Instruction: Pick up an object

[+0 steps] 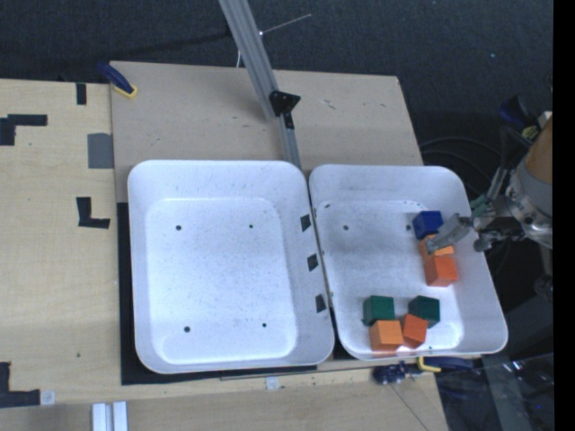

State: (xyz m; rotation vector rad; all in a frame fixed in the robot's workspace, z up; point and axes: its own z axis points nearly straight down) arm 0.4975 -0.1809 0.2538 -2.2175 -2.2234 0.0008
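Note:
The right bin [359, 196] holds several small blocks. A blue block [428, 222] lies near its right wall, with an orange block [440, 268] just in front of it. Two green blocks [379, 308] [424, 309] and two orange blocks [386, 334] [414, 329] cluster at the bin's front. My gripper [446, 236] reaches in over the right wall, its grey tip sitting between the blue block and the orange block and overlapping the orange block's top edge. Nothing is visibly lifted.
The left bin [216, 268] adjoins the right one along a shared rim. A slanted metal pole [256, 48] crosses the bench behind the bins. The grey arm [530, 200] hangs over the bench's right edge. A blue and yellow clamp [404, 371] sits at the front.

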